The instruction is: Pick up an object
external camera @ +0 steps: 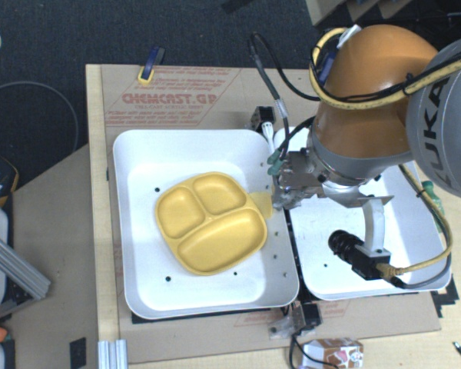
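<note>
A yellow plate with three compartments [210,221] lies flat in the left white bin [131,206], slightly right of its middle. The arm's big orange and grey wrist [369,91] hangs over the inner edge of the right white bin [323,279]. My gripper [280,191] points down at the divide between the two bins, right at the plate's right rim. Its tips are hidden under the wrist body and the dark mount. Whether the rim is held is not visible.
A black cylindrical part [359,254] with a yellow cable hangs off the arm over the right bin. Black cables run in from the top. A blue and yellow clip [148,66] lies on the cardboard behind the left bin, and a small packet [336,354] at the front edge.
</note>
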Tool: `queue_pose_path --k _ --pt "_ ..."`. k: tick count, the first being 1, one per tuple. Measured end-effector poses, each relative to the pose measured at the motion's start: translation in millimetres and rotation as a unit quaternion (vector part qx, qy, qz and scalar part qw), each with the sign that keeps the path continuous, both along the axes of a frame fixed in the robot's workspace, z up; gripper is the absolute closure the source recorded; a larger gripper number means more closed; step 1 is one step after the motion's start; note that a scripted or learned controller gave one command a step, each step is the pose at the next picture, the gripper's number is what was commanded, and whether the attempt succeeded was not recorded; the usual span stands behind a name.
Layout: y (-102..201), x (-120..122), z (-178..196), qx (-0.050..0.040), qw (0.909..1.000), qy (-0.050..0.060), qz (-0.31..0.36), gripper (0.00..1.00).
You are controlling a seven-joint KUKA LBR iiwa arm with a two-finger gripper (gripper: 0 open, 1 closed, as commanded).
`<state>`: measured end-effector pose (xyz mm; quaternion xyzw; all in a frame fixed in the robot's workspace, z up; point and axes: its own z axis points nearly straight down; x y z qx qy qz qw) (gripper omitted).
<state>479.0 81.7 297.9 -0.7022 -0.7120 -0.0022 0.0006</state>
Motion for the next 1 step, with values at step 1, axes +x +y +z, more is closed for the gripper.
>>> queue_pose_path --k 1 --pt "4.6 1.1 68.5 -0.0009 1.0 -0.003 -0.005 1.0"
